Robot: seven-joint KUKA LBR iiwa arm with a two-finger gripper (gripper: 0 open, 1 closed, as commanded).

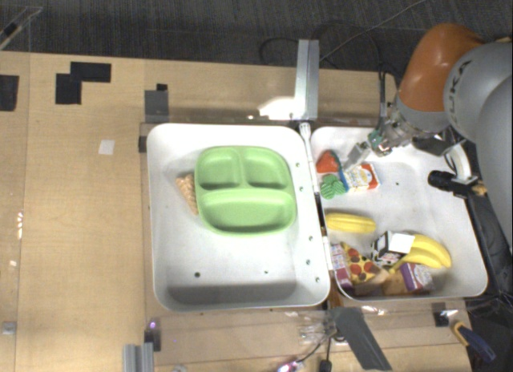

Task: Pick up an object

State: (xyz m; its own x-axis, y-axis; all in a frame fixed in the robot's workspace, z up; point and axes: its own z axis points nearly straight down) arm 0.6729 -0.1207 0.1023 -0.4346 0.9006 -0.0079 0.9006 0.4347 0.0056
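The gripper hangs over the right bin, above a small carton; finger state cannot be determined. The arm should descend vertically, centred on the carton, before closing.

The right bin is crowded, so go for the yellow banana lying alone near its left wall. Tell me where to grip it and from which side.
Grip the banana across its middle, coming straight down. It lies flat, lengthwise left to right, so the fingers likely fit best on its upper and lower long sides, where bare bin floor shows. The packets below leave less room.
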